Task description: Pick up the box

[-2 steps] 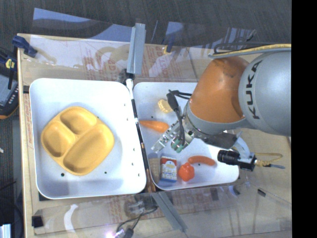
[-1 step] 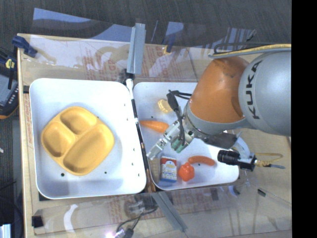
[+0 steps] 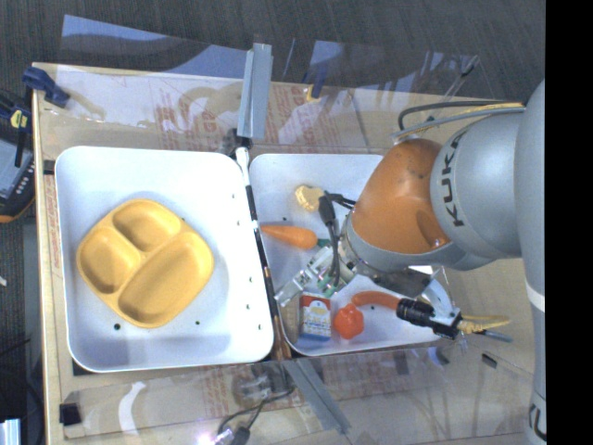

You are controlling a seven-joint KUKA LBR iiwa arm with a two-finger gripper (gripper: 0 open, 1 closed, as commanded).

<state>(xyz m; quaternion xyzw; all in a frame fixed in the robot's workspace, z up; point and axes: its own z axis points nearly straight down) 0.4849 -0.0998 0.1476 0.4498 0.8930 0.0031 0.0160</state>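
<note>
The box lies in the right bin, close to its near wall and toward the divider between the two bins. It is a small carton with a red upper part and a blue and white lower part; there is print on it, but too small for me to read. It sits flat on the bin floor, free on its top face, which I judge leaves room to come down on it.

My gripper hangs just above and beside the box's upper end, metal parts pointing toward the divider. Nothing sits between its parts that I can make out, and whether it is released or clenched I cannot tell.

Just right of the box is a red tomato, almost touching it, and beyond that a red pepper. An orange carrot lies farther up the bin, and a yellow item above that, partly behind my cables.

My arm carries the letters "KUK" on its grey shell, above the orange band.

The left bin holds a yellow divided plate with three compartments, well apart from the box.
</note>
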